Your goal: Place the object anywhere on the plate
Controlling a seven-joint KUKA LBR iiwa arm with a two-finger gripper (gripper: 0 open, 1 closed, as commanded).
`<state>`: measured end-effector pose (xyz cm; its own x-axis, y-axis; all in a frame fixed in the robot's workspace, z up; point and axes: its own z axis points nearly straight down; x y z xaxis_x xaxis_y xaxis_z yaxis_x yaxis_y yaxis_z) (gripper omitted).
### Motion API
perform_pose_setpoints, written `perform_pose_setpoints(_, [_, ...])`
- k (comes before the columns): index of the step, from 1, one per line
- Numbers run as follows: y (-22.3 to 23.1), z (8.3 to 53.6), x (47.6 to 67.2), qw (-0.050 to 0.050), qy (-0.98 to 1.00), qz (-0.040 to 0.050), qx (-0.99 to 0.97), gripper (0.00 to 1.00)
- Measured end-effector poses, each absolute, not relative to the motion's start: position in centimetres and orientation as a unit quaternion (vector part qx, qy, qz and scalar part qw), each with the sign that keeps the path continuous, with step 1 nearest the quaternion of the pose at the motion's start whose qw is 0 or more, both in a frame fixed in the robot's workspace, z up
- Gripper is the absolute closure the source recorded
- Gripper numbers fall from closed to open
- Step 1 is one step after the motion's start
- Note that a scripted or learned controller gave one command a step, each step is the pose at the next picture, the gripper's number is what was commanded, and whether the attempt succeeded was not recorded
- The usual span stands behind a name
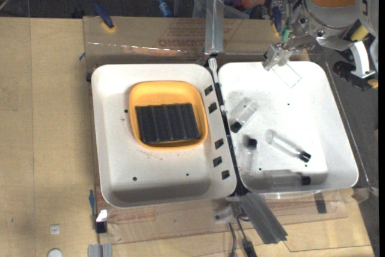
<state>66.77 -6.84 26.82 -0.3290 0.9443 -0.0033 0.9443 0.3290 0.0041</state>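
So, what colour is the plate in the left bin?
Orange-yellow; the plate carries a dark ribbed block, seen in the camera view.

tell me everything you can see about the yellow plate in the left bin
The yellow plate is a rounded-square dish, plastic by its look, with a raised rim and a soft orange glow along its edges. It lies flat in the left bin, toward the bin's upper middle. A dark ribbed rectangular slab rests in it, covering most of its floor and lower part. Nothing else touches the plate; the hand is over the right bin.
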Motion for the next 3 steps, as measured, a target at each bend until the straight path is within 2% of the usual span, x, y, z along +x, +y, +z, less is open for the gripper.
perform_pose_setpoints(1, [-6.7,28.7,66.8,0.003,0.889,0.0013,0.458,1.00])
perform_pose_setpoints(3, [-11.1,33.6,66.0,0.004,0.963,0.0009,0.271,1.00])
